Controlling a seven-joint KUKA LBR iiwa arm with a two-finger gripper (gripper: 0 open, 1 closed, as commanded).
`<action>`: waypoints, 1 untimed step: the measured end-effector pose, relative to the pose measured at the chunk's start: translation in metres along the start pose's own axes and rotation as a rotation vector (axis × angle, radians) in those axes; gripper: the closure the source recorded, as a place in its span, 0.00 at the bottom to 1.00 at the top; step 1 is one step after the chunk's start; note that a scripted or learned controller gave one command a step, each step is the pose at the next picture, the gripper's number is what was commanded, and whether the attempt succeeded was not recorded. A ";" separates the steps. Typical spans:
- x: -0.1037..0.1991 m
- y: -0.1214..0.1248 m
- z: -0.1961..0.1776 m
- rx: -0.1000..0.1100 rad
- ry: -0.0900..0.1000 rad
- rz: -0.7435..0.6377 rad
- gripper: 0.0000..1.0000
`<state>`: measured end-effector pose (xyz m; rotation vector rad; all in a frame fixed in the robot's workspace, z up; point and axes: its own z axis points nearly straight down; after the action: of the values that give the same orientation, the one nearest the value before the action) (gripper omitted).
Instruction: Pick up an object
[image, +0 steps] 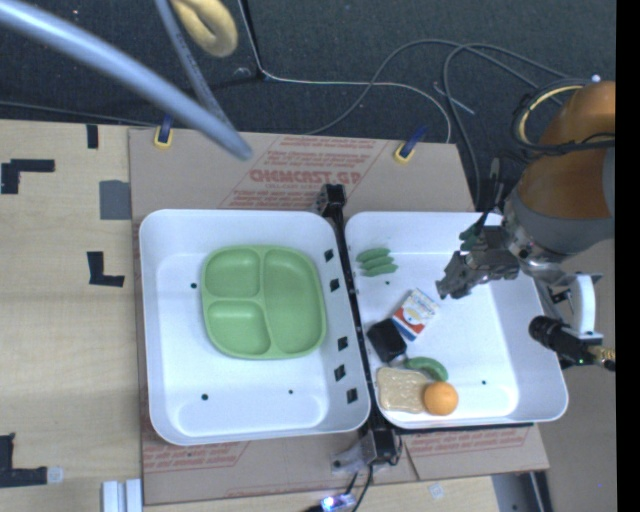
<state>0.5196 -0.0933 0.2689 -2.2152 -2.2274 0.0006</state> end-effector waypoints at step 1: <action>0.052 0.011 0.001 0.001 0.000 0.002 1.00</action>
<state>0.5308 -0.0416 0.2681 -2.2168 -2.2251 0.0018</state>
